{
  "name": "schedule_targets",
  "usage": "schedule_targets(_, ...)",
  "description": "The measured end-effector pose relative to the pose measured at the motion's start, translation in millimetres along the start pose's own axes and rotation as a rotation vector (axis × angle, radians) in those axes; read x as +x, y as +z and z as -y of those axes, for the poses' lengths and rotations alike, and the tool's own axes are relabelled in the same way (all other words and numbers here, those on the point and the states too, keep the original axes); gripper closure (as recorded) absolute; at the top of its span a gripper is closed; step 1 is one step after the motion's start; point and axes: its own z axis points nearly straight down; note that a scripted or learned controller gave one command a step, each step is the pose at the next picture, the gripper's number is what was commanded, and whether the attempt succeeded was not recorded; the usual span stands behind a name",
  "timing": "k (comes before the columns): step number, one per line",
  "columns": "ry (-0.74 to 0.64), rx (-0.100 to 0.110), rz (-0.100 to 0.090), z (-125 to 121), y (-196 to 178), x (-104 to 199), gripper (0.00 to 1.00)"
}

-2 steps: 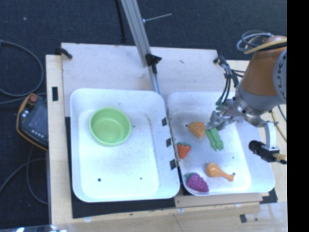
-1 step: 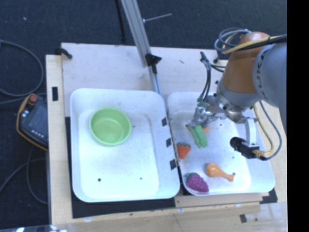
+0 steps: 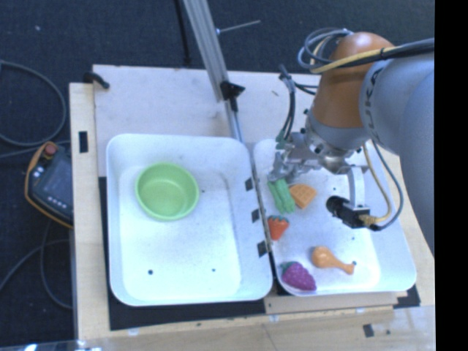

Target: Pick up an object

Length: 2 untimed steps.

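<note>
Approach step: your gripper [image 3: 281, 172] hangs directly above the green piece [image 3: 281, 195]; grip state cannot be determined. Next, descend and close on it, avoiding the orange piece [image 3: 302, 194] just beside it.

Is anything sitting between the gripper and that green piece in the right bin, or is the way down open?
Nothing visible stands between them. The gripper sits directly over the upper end of the green piece by the right bin's left wall. The nearest neighbours lie beside it: the orange piece to its right, the red strawberry below.
</note>
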Motion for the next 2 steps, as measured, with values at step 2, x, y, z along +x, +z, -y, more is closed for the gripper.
schedule_targets(2, -0.001, 0.000, -0.001, -31, -25, 103, 1.00)
